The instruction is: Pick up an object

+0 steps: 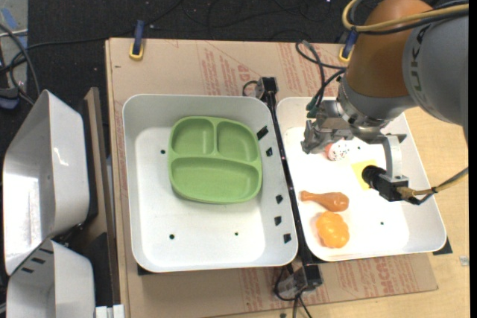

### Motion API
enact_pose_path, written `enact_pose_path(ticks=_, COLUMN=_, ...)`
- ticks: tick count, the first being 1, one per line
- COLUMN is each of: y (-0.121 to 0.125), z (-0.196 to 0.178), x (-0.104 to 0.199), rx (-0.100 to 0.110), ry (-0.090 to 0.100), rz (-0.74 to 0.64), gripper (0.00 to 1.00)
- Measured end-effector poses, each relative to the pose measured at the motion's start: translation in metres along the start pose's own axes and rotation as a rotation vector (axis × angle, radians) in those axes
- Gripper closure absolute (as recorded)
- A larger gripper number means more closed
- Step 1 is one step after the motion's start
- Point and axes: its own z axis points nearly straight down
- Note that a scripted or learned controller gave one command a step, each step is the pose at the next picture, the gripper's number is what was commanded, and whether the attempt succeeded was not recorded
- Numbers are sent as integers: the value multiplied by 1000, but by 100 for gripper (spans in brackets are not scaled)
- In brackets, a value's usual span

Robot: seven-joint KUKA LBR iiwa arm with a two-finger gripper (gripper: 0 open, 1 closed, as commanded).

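The right bin (417, 223) holds several small items. A tan toy drumstick (326, 199) lies near its middle, with an orange lump (332, 230) just in front of it. A small white piece with red spots (339, 153) sits further back, and a yellow item (361, 168) lies partly under a black part of the arm. My gripper (320, 136) hangs low over the back left of this bin, just left of the white spotted piece. I see nothing held in it.
The left bin (149, 234) bears a green divided plate (216, 160). A black clip-lined divider (279, 167) separates the two bins. The orange-banded wrist (384, 48) looms over the back of the right bin. White tubs (45, 167) stand off the bench to the left.
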Motion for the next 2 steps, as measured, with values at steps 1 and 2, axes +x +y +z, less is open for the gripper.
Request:
enact_pose_path(ticks=1, y=8, z=7, x=51, rx=0, ry=-1, rz=0, gripper=100)
enact_pose_path(ticks=2, y=-1, z=-2, x=108, rx=-1, ry=-1, rz=0, gripper=100)
